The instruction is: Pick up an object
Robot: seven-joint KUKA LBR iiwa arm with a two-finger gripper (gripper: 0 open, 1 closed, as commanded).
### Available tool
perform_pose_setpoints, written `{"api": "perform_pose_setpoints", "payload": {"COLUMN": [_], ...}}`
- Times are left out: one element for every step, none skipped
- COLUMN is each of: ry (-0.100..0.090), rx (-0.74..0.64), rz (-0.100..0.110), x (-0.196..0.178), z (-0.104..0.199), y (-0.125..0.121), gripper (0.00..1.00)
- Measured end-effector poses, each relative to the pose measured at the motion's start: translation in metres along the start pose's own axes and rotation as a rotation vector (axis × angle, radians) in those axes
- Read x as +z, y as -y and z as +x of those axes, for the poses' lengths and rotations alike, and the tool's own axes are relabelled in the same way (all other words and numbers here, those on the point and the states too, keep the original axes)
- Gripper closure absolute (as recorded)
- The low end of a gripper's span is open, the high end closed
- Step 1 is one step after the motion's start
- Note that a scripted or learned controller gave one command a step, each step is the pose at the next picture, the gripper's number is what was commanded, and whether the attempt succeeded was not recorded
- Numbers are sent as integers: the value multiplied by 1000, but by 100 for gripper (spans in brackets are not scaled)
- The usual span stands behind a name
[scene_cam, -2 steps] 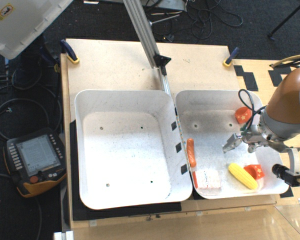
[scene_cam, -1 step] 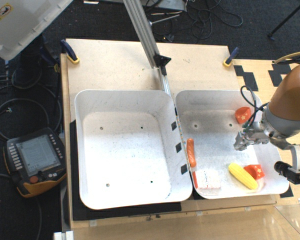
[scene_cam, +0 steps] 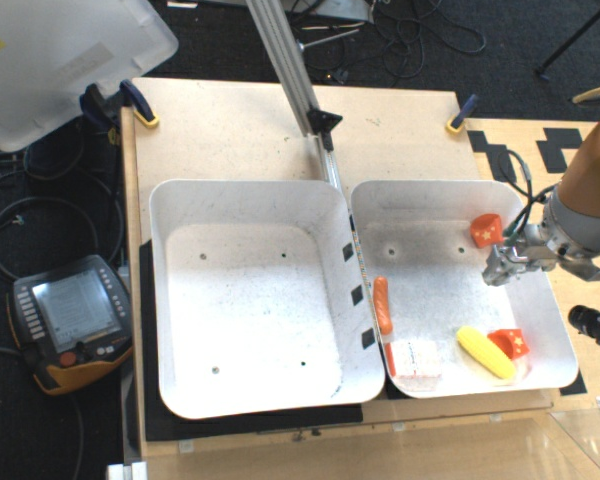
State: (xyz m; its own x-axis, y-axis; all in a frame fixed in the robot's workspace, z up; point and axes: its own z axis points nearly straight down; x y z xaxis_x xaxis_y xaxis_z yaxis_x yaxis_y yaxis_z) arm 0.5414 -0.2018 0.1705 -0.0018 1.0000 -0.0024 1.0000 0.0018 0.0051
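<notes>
On a pale bench (scene_cam: 240, 128), the tool (scene_cam: 502, 266) hangs over the right bin (scene_cam: 420, 203) beside an orange block (scene_cam: 486, 230); whether it is open cannot be told. A banana (scene_cam: 485, 353) lies nearer the front.

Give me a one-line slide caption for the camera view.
Gripper hovers over the right bin near an orange block; banana lies nearer the front.

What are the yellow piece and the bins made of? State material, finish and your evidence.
Yellow piece: probably moulded plastic toy food, smooth with a slight sheen and uniform colour; foam or rubber is possible. Right bin and left bin: likely thin formed plastic, matte white, with rounded corners, a rolled rim and grey scuffs.
</notes>
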Motion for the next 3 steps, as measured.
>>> {"api": "perform_pose_setpoints", "payload": {"ry": [0, -3, -3], "rx": [-1, -6, -6], "rz": [-1, 2, 2], "x": [-53, -64, -74], "z": [0, 46, 97], "y": [-2, -21, -43], "gripper": [100, 100, 100]}}
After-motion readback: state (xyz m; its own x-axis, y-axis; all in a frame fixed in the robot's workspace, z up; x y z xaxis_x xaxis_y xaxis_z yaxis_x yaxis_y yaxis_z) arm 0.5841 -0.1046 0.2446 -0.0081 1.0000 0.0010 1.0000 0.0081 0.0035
